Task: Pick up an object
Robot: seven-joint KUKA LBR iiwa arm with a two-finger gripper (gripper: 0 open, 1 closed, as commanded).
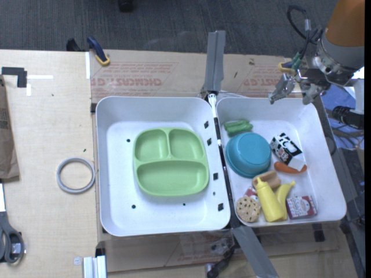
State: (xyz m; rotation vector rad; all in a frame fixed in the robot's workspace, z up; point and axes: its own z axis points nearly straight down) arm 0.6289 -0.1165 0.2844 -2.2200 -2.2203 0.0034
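Nearest the cam, front of right bin [324, 216]: cookie [248, 208], yellow bottle [270, 199], small red carton [301, 206]. Mid bin: blue bowl [248, 153] upside down, orange carrot-like pc [289, 168] just beside it, b/w carton [285, 147], green pod [237, 125] at the back touching the bowl rim. Left bin [110, 155] carries a green divided plate [171, 161]. Grey ring [76, 174] on the desk [40, 132], well apart from the bins. Far right: hand [294, 89] hangs over the right bin's back rim, fingers spread apart, nothing between them. Step, by my read: approach/pre-grasp, no pick done yet. No target named, so any item counts; b/w carton or green pod sit closest to the hand. Next move needs travel fwd over the bin, then descent onto one item w/ finger clearance. Front cluster is packed tight, bowl likely too wide for the fingers.
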